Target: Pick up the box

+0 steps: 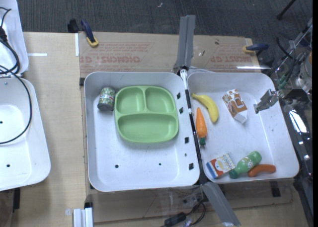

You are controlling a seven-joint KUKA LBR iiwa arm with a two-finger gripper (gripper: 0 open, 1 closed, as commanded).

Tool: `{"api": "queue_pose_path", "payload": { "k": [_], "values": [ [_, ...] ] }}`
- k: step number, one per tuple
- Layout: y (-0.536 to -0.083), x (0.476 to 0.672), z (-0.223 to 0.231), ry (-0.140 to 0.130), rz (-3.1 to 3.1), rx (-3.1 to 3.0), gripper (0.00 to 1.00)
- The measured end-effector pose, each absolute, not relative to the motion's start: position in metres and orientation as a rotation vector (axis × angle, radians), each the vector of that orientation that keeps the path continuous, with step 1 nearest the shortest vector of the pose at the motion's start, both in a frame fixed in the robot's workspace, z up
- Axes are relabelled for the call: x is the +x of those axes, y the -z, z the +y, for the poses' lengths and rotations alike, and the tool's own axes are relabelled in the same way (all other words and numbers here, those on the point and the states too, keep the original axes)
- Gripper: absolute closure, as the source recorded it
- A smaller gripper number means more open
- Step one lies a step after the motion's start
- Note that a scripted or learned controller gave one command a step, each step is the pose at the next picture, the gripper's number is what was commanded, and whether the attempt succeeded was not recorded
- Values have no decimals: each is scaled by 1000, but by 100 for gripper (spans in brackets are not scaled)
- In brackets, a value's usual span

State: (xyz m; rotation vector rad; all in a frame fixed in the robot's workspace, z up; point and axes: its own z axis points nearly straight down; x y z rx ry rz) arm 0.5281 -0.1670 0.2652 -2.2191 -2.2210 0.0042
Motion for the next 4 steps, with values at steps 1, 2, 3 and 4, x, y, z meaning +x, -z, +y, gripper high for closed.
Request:
{"api": "queue_pose_path", "payload": {
  "k": [1, 2, 3, 4],
  "values": [
    [-165, 477, -103, -4, -2204, -2234, 0],
    [-90, 476, -96, -4, -2149, -2287, 0],
    [-91, 476, -98, -4, -2264, -2174, 0],
    [-91, 476, -105, -3, -2366, -2062, 0]
  ]
}}
